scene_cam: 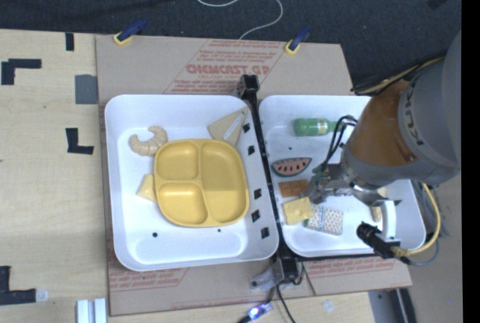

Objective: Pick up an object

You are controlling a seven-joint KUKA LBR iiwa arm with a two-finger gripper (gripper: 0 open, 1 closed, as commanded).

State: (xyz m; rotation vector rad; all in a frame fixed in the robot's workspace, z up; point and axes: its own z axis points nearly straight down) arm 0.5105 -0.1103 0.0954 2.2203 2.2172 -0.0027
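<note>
a yellow cheese wedge (298, 210) lies under the descending gripper (321, 190); its grip seems unreadable; next, pinch.

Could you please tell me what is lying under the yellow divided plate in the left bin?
A tan wedge pokes out from under the yellow plate at its left edge, and another at its top right. Anything directly beneath the plate is covered.

The grey arm (442, 119) enters from three o'clock and slants toward eight o'clock, its orange band (379, 136) sitting just above the wrist. The wrist tips downward, and the pincer (321, 190) hangs low at the arm's far end, pointing toward nine o'clock.
</note>
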